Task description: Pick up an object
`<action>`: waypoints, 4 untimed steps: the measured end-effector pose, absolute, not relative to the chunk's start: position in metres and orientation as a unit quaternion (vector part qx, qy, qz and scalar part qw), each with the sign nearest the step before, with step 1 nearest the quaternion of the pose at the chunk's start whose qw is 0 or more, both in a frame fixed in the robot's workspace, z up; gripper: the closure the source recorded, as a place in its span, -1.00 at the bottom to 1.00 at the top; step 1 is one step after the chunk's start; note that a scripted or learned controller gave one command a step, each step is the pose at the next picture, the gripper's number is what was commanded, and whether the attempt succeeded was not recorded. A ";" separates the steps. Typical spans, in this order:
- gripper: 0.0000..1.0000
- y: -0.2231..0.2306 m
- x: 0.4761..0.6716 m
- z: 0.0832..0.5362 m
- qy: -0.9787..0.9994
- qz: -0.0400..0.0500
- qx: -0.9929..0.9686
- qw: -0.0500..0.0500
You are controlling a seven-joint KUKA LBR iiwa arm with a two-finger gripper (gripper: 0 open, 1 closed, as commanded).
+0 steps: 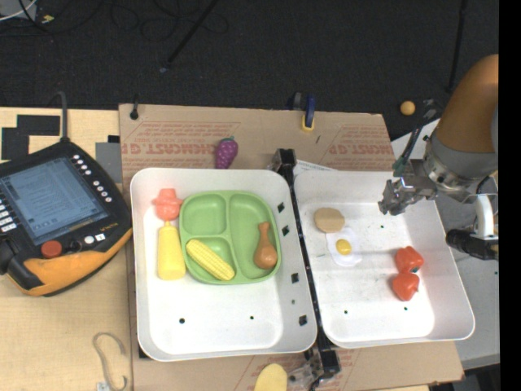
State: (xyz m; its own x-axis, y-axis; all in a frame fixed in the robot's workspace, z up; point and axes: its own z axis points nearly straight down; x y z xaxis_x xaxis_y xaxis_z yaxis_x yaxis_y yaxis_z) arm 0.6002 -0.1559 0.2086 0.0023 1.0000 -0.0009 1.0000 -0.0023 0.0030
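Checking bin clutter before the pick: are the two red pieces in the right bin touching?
Cannot tell. In the camera view the upper red piece and lower red piece sit in the right bin with edges meeting or nearly so; no plain gap or contact shows.

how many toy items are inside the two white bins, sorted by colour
Yellow: 2, the bottle and the corn
Red or pink: 3, the pink piece and two red pieces
Green: 1, the divided plate
Brown or tan: 2, the drumstick and the round tan piece
White and yellow: 1, the fried egg
Total: 9
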 end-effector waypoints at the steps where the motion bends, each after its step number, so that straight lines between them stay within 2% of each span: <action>1: 1.00 -0.158 0.600 0.229 0.706 0.000 0.708 0.000; 3: 1.00 -0.060 0.570 0.244 0.708 0.000 0.706 -0.002; 4: 1.00 -0.006 0.562 0.230 0.708 -0.001 0.706 -0.002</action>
